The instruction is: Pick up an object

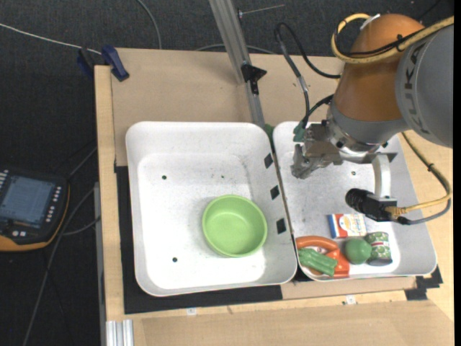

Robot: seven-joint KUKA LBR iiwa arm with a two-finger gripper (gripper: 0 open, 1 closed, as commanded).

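Off the bench's left edge, down on the dark floor, a handheld controller (pixel 29 207) with a lit screen. At the far left corner of the bench (pixel 180 85), a blue clamp (pixel 115 62).

In the left bin (pixel 144 143), one green bowl (pixel 234 225), upright and open side up, nearer the front edge and toward that bin's right wall. Rising from behind the gap between the two bins, a slanted metal post (pixel 230 27).

Over the right bin (pixel 320 197), reaching in from the right, the grey arm (pixel 374 71) with its orange band. Below it the gripper (pixel 302 166), hanging over the far left part of that bin, close to the wall shared with the left bin. Open or clenched: cannot tell from this angle.

Along the front edge of the right bin, well apart from the gripper, a cluster of small things. At the front left corner, an orange and green toy vegetable (pixel 320 254). Just behind it and to the right, a small white box (pixel 348 225) with blue and red print. In front of the box, a green ball (pixel 356 251) touching the toy vegetable. Rightmost, pressed against the ball, a can (pixel 380 246) with a green label, lying on its side.
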